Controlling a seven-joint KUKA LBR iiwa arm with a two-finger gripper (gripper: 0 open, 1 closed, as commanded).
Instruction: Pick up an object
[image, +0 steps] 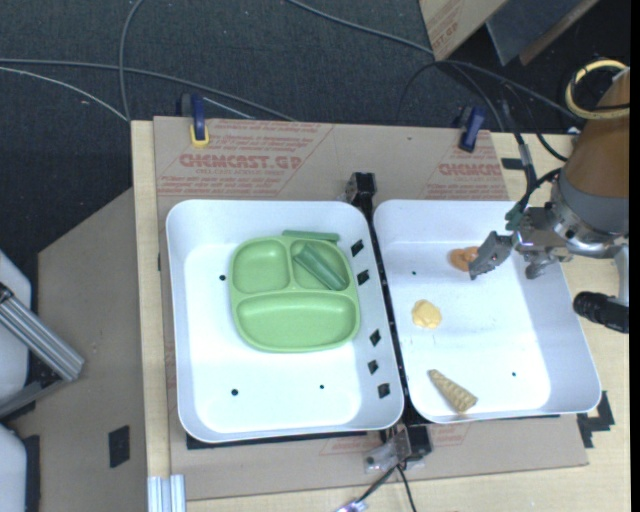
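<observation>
The right bin (560, 350) holds three small objects. An orange piece (461, 259) lies near its back, a yellow lump (427, 315) sits in the middle left, and a tan cone (453, 390) rests near the front edge. My gripper (512, 260) hangs over the back right of this bin, reaching in from the right. It is open, with nothing between its fingers. Its left finger (488, 256) is just right of the orange piece, close to it or touching.
The left bin (200, 330) bears a green divided plate (290, 320) with a green stick-like object (322, 264) in its back right compartment. A black-clipped divider (372, 300) runs between the bins. Cables cross the dark floor behind the bench.
</observation>
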